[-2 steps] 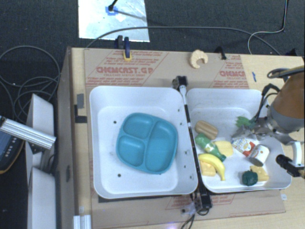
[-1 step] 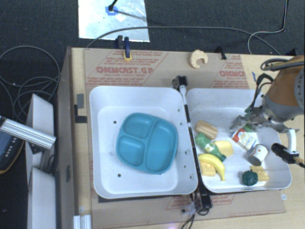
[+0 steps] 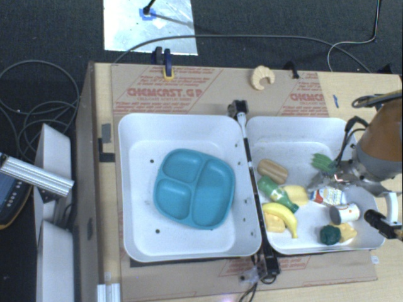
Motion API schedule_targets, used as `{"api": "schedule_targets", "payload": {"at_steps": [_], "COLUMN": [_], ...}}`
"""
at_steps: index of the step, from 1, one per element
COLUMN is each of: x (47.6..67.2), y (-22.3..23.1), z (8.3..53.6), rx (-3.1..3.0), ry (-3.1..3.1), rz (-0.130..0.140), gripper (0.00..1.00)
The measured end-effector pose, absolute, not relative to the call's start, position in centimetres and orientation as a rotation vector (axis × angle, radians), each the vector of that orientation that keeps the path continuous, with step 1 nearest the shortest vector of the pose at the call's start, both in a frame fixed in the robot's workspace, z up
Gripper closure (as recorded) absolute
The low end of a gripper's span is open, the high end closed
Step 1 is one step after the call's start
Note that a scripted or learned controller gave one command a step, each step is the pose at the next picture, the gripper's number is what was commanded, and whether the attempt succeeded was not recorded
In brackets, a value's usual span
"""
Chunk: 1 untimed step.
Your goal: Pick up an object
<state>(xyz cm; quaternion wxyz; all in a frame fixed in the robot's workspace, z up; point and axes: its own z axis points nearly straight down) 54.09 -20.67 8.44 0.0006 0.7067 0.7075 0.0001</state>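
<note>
The right bin (image 3: 296, 128) holds several small items. Among them are a tan bread roll (image 3: 272, 169), a green bottle (image 3: 277, 194), a yellow banana (image 3: 283, 218), a green leafy piece (image 3: 323, 162), a red-and-white can (image 3: 328, 197), a white cylinder (image 3: 346, 214) and a dark green lump (image 3: 329, 234). My gripper (image 3: 323, 183) reaches in from the right and hangs low over the middle right of this bin. It is just above the red-and-white can and below the leafy piece. The arm hides how it meets the can.
The left bin (image 3: 141, 137) holds a blue divided plate (image 3: 194, 188). A pale croissant-shaped toy (image 3: 262, 77) lies on the cardboard behind the bins. A blue and yellow clamp (image 3: 165, 60) stands at the back edge. Cables run across the floor.
</note>
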Motion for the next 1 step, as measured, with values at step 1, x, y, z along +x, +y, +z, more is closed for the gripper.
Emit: {"api": "schedule_targets", "payload": {"at_steps": [1], "x": [63.08], "y": [-20.61], "z": [8.54], "rx": [2.214], "ry": [2.224], "rz": [0.003], "gripper": [0.00]}}
